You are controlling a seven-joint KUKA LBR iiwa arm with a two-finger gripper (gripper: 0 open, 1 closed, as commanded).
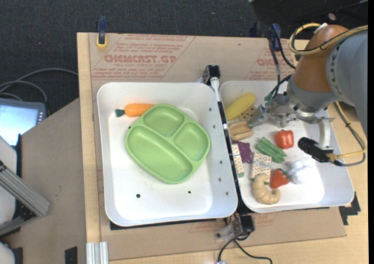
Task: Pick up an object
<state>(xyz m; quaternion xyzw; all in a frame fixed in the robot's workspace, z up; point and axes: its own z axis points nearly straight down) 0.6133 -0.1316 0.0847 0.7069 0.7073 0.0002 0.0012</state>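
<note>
The counter point(175, 52) carried two shallow white bins side by side. In the left bin point(111, 157) a green divided plate point(168, 142) lay near the middle, tilted a little against the bin's lines, and a toy carrot point(138, 110) rested just beyond its far left edge, close to touching it.

The right bin point(333, 190) held a scatter of toy food. A yellow corn cob point(241, 106) lay at the far left corner, with a tan bread-like piece point(239, 129) just nearer along the left wall. Nearer again sat a purple piece point(243, 152) and a speckled flat piece point(260, 167). A green bean-like piece point(270, 148) lay at the middle, a red pepper point(284, 138) just to its right. At the near side a pale croissant point(265, 191) curled beside a red strawberry-like piece point(279, 179), the two touching, and a small whitish thing point(298, 169) lay just right of them, too blurred for me to name.

The arm point(336, 67) came in from the right, its orange band above the wrist, and hung over the far part of the right bin. The claw point(270, 112) was low between the corn cob and the red pepper, but the wrist hid it and I could not tell whether it was apart or together, nor whether anything sat in it. A black piece point(314, 149) of the arm jutted out just right of the pepper.
</note>
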